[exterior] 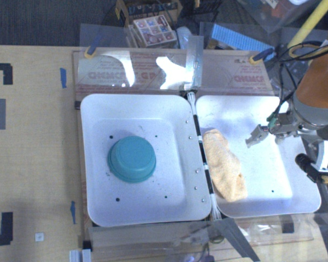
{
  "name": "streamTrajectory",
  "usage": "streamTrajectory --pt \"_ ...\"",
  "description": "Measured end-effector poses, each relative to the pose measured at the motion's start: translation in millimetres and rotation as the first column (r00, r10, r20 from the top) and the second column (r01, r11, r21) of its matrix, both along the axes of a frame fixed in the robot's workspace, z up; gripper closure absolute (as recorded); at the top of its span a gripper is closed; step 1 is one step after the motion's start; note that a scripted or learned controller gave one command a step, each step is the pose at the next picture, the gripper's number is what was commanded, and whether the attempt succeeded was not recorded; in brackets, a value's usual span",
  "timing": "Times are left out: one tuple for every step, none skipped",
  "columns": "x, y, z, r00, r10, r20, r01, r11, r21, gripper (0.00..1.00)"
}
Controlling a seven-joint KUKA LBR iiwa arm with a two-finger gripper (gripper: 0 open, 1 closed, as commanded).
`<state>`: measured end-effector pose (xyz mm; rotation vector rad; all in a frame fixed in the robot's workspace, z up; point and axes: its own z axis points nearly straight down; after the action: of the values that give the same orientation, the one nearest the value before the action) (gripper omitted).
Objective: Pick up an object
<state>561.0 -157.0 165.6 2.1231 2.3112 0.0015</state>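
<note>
A tan, lumpy cloth-like bundle (224, 166) lies in the right bin (284, 201), stretched along its left wall. A teal bowl (132, 158) rests upside down in the middle of the left bin (98, 113). My gripper (258, 135) hangs over the upper middle of the right bin, to the right of the tan bundle's top end and apart from it. I see nothing in the gripper. The grey arm with its orange band (318, 86) comes in from the right edge.
A clear plastic sheet (153, 70) with glare stands behind both bins. Boxes and a blue corrugated piece (238, 38) sit on the floor beyond it. The wooden bench (33, 162) extends left of the bins.
</note>
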Motion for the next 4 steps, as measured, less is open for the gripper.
streamTrajectory --pt "-33 51 -73 0.962 0.271 0.011 -0.271 0.962 -0.006 0.00" --pt "53 54 -73 0.985 0.174 0.014 -0.174 0.985 -0.005 0.00" --pt "10 57 -73 0.990 0.143 0.013 -0.143 0.990 -0.003 0.00" --pt "-29 56 -73 1.000 -0.015 0.017 0.015 1.000 0.000 0.00"
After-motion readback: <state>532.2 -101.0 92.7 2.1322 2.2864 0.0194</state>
